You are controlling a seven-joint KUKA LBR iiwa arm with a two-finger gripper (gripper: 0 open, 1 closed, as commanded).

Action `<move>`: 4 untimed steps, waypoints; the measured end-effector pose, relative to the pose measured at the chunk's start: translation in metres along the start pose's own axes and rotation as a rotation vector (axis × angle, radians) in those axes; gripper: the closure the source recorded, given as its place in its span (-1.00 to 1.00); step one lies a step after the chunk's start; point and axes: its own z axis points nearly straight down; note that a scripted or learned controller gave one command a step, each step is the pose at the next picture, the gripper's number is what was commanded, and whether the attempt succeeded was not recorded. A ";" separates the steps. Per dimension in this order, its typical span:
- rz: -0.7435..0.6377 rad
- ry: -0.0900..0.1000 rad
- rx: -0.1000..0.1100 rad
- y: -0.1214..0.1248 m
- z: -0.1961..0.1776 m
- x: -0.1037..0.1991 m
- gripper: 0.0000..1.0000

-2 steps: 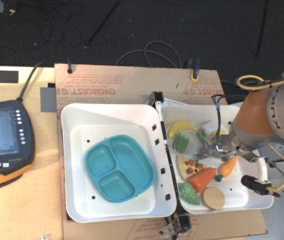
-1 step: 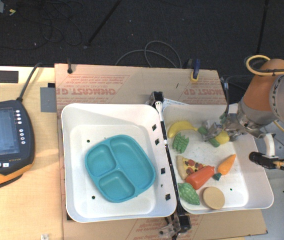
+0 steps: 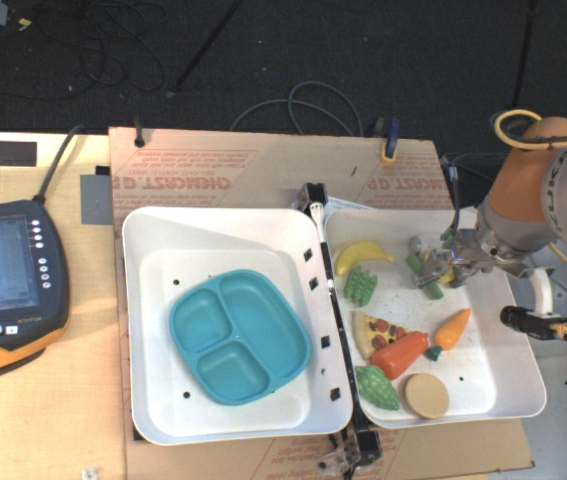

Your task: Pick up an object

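Looking down from the camera view, you have two white bins side by side on the surface point(image 3: 83, 368): the left bin point(image 3: 148, 258) holds one teal divided plate point(image 3: 238, 336) with three compartments, and the right bin point(image 3: 518, 388) holds the toy food. Count there one yellow banana point(image 3: 361, 257) near the back left, one green leafy piece point(image 3: 361, 286) just below it, one pizza slice point(image 3: 371, 330) toward the middle, one red pepper point(image 3: 400, 355) touching the pizza's lower edge, one orange carrot point(image 3: 452, 329) just right of the pepper, one second green piece point(image 3: 377, 388) at the front left, and one tan round disc point(image 3: 427, 395) beside it at the front. Your arm point(image 3: 523, 203) comes in from the right, its orange band above the wrist, reaching down over the right bin's back right part. The end effector point(image 3: 431, 268) sits low there, amid a small green and yellow item too jumbled to identify. You cannot tell from here whether it is released or clenched. One black tablet-like screen point(image 3: 3, 268) lies at the far left of the surface.
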 end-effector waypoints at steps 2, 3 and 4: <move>0.001 -0.001 -0.006 -0.030 -0.018 0.127 1.00; 0.005 -0.004 -0.016 -0.077 -0.005 0.107 1.00; -0.002 -0.004 -0.023 -0.024 -0.097 0.160 1.00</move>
